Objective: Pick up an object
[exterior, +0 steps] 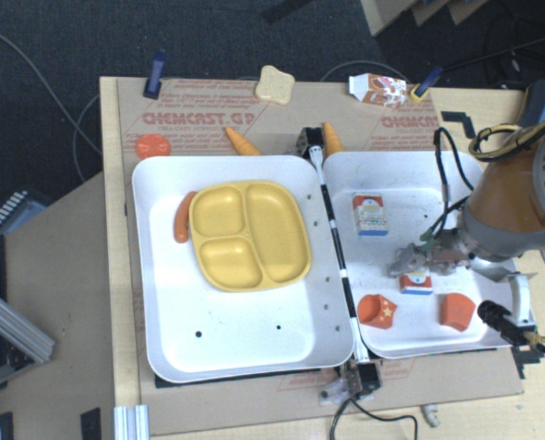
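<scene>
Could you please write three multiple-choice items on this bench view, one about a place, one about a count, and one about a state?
1. Where is the yellow divided plate?
A. in the left bin
B. in the right bin
C. on the cardboard behind the bins

2. How many compartments does the plate have?
A. two
B. three
C. five

3. How does the hot dog lie?
A. inside a plate compartment
B. on the left bin floor against the plate's left rim
C. in the right bin

Answers: 1 A, the plate sits in the left bin; 2 B, three wells show; 3 B, the hot dog lies outside the rim.
</scene>
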Available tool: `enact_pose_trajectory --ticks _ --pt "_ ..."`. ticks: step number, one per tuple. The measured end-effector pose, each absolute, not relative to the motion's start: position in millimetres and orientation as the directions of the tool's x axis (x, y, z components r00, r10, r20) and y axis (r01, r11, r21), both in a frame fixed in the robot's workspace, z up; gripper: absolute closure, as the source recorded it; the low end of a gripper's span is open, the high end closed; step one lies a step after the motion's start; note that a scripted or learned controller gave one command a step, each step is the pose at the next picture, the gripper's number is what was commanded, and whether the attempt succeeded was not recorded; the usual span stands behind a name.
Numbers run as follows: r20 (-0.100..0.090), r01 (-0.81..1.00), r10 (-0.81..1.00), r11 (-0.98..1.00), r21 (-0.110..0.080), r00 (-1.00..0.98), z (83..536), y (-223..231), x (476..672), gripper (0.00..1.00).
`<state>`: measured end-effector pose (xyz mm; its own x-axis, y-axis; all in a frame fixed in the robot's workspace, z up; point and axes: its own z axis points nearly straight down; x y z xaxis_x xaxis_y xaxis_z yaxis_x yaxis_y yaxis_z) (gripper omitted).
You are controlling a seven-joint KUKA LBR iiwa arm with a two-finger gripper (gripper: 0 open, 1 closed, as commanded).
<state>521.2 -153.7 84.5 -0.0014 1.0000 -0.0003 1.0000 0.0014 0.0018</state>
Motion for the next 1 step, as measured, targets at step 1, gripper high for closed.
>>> enact_pose_trajectory --ticks 1 --pt "-0.002 1.000 1.000 0.000 0.003 0.000 94.2 -154.4 521.1 1.00"
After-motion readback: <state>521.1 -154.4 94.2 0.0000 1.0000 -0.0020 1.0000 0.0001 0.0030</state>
